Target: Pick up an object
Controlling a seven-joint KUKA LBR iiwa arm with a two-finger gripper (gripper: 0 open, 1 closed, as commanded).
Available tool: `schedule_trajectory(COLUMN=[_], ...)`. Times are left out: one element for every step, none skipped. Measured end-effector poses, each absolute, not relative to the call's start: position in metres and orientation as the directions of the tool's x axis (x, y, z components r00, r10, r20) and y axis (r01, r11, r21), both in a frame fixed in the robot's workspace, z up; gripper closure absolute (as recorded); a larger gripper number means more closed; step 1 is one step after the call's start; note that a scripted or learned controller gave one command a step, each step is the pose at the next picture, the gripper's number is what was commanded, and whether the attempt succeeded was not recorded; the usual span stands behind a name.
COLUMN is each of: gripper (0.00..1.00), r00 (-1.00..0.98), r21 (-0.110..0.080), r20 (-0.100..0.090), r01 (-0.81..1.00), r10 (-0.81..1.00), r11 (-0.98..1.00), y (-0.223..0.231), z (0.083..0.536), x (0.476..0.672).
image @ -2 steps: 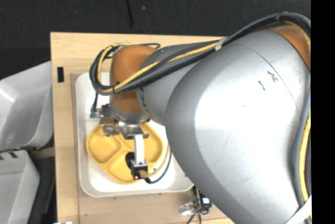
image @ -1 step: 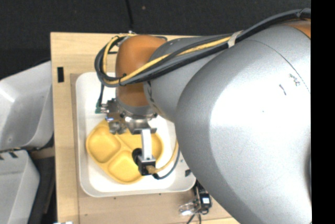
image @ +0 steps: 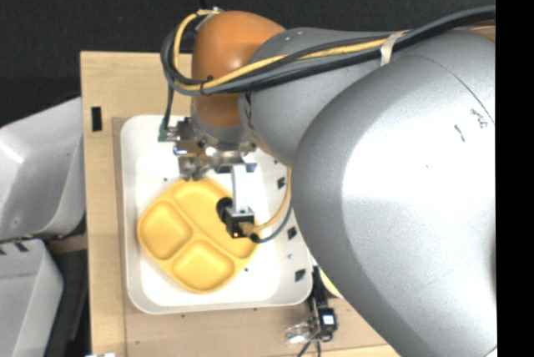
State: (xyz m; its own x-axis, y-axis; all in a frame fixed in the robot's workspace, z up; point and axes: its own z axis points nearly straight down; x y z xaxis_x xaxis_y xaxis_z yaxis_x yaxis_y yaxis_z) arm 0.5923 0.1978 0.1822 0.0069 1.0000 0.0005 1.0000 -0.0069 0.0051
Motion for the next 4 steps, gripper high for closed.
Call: schedule_trajectory(gripper=[1.0, 1.0, 1.0, 1.0], r00=[0.001, 0.001, -0.005, 0.002], r21=[-0.003, -0.003, 0.009, 0.001], r20=[-0.002, -0.003, 0.004, -0.004], r01=[1.0, 1.0, 1.0, 1.0], r10=[1.0, 1.0, 1.0, 1.0], r11=[-0.001, -0.001, 0.005, -0.002], y=[0.202, 0.21, 0.222, 0.214], z=[0.198, 0.252, 0.361, 0.253], x=[0.582, 0.571, 0.551, 0.667])
